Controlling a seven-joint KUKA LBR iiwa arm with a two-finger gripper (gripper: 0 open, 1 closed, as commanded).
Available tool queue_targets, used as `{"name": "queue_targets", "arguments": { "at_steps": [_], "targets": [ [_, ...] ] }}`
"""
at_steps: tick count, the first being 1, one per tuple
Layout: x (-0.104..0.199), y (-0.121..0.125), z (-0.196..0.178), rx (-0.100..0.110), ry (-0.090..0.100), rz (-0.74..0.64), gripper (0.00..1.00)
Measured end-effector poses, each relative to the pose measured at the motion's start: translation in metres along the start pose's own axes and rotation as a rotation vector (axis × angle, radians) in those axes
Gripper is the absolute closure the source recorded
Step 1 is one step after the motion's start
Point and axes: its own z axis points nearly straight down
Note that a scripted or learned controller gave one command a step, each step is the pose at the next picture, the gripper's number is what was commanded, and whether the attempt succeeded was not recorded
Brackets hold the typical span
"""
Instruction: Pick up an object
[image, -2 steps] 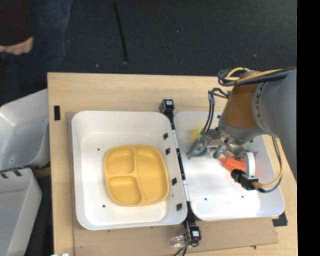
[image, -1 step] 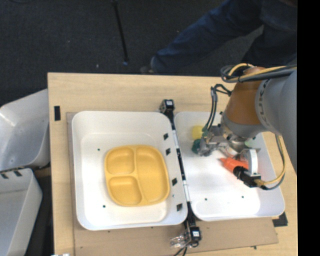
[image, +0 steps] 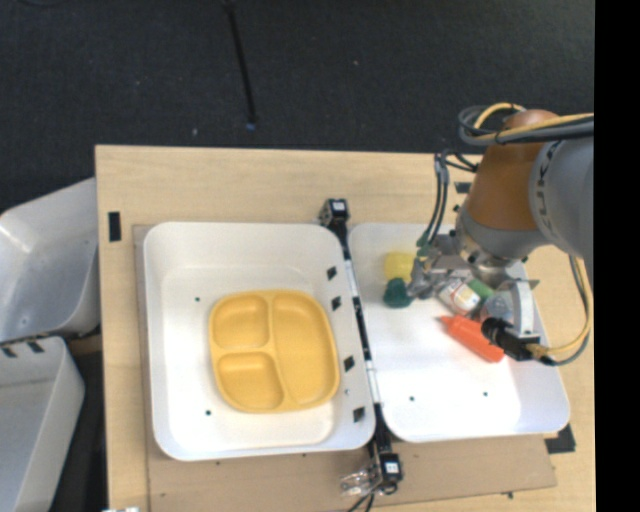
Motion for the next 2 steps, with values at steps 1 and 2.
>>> {"name": "queue_targets", "arguments": {
  "at_steps": [1,2],
  "targets": [
    [-0.001,0.002,-0.054,-0.004,-0.001,-0.009,1.0],
    [0.057,-0.006,-0.056,0.002,0.002,-0.012,1.0]
  ]
}}
